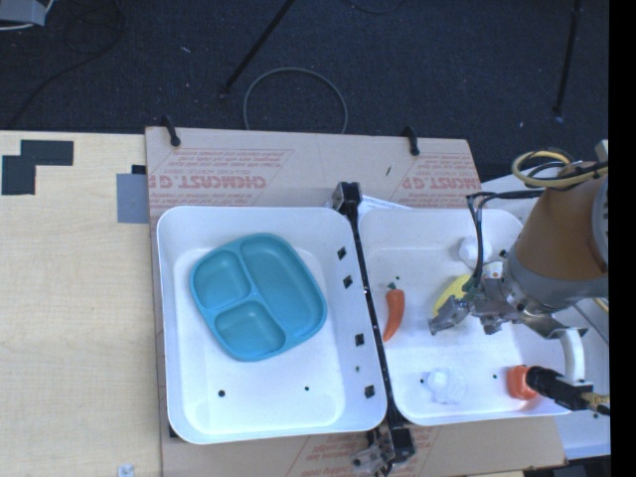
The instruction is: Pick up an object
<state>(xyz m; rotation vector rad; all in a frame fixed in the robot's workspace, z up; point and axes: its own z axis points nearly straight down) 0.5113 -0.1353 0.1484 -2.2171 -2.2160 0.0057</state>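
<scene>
2 shallow white bins sit side by side on a printed cardboard sheet. The left bin holds 1 thing: a teal plate with 3 compartments, lying flat a little toward the far left of the floor, with nothing in any compartment.

The right bin holds several loose things. An orange pepper-shaped toy lies near the middle divider, lengthwise along it. A yellow object lies near the centre of the bin, and the gripper hangs right beside its near edge, so close that contact cannot be ruled in or out. Whether the gripper is spread or closed cannot be told from this angle, and nothing is seen held in it. A small white object rests toward the far side, partly behind a black cable. A crumpled whitish object lies by the near wall, well apart from the gripper. An orange object sits in the near right corner.

The grey arm with its orange band reaches in from the right and covers the right part of that bin. Black clips pin the rims where the 2 bins meet. To the left lies the pale wooden bench top, bearing a grey square patch and black marks
</scene>
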